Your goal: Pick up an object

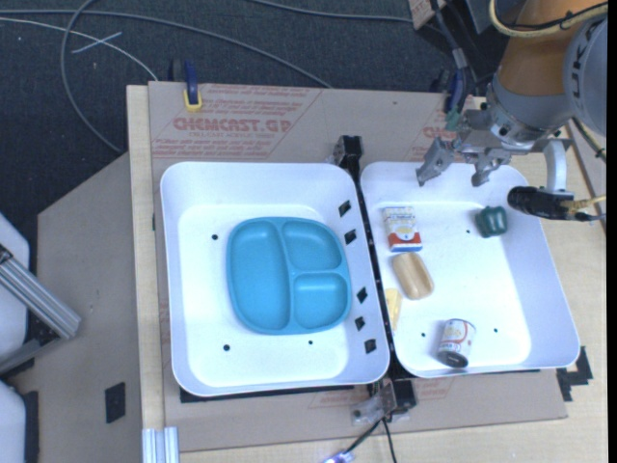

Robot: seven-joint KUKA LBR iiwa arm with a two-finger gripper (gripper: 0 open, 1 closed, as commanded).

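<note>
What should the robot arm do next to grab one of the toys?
Probably lower toward the right bin and aim at one item. The tool hangs open above the bin's far rim with nothing between its fingers. The small green object lies closest, apart from the other things, so it looks like the easiest target: shift a little toward it, then descend.

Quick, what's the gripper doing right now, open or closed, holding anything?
Gripper: open, fingers spread, nothing between them; it hangs over the far edge of the right bin.
</note>
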